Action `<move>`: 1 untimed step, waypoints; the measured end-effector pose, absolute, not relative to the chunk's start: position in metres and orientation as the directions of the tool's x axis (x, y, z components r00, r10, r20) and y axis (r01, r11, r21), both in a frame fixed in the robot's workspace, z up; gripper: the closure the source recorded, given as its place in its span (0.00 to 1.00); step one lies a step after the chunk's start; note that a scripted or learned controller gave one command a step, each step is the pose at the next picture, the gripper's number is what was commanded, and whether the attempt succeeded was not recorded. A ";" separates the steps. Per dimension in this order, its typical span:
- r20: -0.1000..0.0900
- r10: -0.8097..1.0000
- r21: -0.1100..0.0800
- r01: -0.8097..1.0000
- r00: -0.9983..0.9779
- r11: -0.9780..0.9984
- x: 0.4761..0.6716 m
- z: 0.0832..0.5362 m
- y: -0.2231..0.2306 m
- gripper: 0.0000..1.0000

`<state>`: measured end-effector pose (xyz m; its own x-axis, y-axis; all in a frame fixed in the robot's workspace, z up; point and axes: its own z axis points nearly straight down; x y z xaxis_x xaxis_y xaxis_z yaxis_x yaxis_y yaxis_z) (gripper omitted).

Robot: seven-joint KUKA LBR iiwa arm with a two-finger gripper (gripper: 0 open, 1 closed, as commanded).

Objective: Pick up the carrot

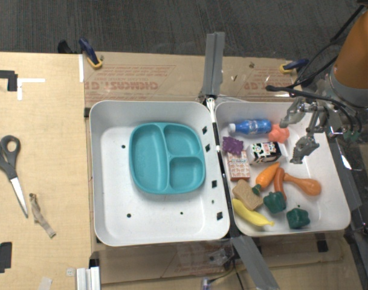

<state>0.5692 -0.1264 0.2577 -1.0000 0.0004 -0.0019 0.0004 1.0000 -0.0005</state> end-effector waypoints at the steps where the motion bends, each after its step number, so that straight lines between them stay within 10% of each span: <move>1: -0.002 0.204 0.000 0.204 -0.979 0.979 0.542 0.092 -0.130 0.00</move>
